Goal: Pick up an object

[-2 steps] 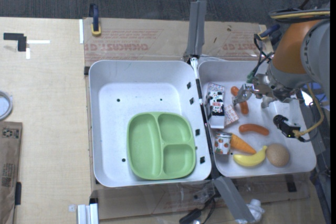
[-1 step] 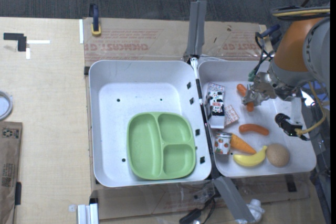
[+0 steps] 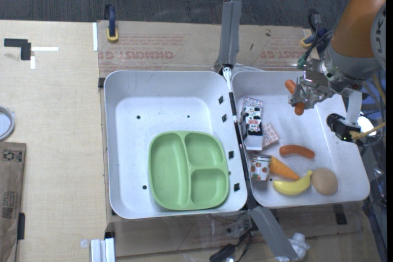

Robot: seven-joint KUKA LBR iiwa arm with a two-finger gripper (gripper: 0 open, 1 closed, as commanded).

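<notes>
My gripper [image 3: 305, 95] hangs over the back of the right bin [image 3: 344, 193], reaching in from the right. A slim orange toy piece [image 3: 291, 85] sits between its fingers, one end sticking out up-left and its reddish end [image 3: 299, 110] pointing down, lifted off the bin floor. In the bin lie two small cartons [image 3: 252, 118], a pink packet [image 3: 271, 132], a red sausage [image 3: 297, 151], a carrot [image 3: 284, 167], a banana [image 3: 293, 185], a tan round piece [image 3: 325, 181] and a strawberry-print cup [image 3: 260, 167].
The left bin [image 3: 123, 132] bears a green divided plate [image 3: 189, 170]. A grey divider post [image 3: 230, 34] stands between the bins at the back. Cables and a black fitting [image 3: 344, 127] hang by the arm at the right bin's right side.
</notes>
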